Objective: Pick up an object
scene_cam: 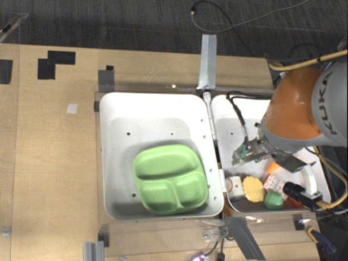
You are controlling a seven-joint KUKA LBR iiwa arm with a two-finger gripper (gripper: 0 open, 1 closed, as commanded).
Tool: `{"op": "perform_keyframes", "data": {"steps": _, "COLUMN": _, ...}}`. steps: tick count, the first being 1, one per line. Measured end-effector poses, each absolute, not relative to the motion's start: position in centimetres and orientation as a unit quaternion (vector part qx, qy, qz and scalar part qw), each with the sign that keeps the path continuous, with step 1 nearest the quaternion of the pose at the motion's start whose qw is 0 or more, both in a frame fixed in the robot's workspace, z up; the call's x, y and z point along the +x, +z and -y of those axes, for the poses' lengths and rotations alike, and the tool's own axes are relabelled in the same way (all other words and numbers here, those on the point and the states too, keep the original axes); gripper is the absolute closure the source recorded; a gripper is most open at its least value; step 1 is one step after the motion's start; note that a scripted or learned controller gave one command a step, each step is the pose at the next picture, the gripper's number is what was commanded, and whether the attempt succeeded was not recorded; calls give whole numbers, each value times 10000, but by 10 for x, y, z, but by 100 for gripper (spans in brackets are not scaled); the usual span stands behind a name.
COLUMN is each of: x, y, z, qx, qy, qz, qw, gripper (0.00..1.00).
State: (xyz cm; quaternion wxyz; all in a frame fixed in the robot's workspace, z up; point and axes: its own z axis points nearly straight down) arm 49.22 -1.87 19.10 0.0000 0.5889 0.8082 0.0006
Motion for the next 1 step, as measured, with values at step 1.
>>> {"op": "perform_keyframes", "data": {"steps": 1, "x": 492, "y": 191, "z": 19, "qx": 5889, "qy": 5, "qz": -8082, "qw": -1, "gripper": 0}}
